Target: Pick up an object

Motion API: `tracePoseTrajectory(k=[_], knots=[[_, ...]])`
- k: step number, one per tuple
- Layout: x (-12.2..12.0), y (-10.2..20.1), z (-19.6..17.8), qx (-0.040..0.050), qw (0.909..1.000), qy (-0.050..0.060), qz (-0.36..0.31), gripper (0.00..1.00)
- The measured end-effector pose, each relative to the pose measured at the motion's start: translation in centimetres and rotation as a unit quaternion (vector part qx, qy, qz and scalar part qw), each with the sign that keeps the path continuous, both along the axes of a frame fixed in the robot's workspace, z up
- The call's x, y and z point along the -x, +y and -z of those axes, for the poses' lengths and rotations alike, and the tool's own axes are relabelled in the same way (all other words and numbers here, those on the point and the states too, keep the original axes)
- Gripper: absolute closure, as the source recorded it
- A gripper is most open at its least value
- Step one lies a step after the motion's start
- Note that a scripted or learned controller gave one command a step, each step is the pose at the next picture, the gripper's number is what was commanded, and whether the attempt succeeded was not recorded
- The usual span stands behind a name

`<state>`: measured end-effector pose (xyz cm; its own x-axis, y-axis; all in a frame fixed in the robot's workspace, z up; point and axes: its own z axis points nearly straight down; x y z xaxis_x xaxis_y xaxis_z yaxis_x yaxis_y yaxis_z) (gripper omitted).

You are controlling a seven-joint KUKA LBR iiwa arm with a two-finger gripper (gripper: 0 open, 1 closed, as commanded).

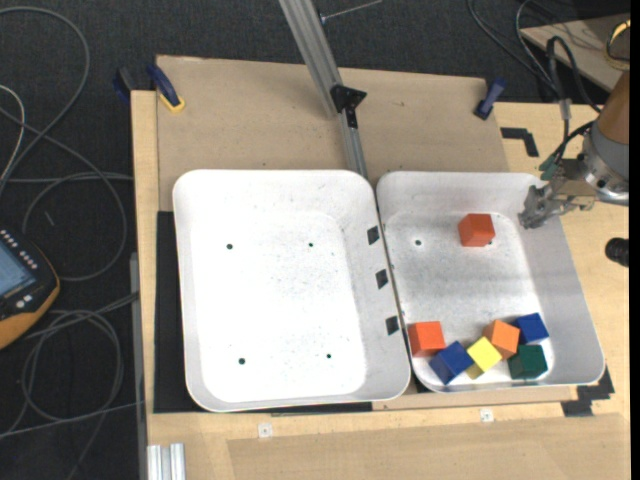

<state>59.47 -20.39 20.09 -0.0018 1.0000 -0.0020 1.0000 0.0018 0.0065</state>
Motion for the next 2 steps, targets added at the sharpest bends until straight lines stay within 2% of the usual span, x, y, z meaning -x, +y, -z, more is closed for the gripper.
tracePoseTrajectory(k=[1,2], knots=[[-0.2,0.0,-4.8,0.0003,1.0000,-0.001,0.000,1.00],[-0.5,5.7,-3.9,-0.0022,1.0000,0.004,-0.002,1.00]])
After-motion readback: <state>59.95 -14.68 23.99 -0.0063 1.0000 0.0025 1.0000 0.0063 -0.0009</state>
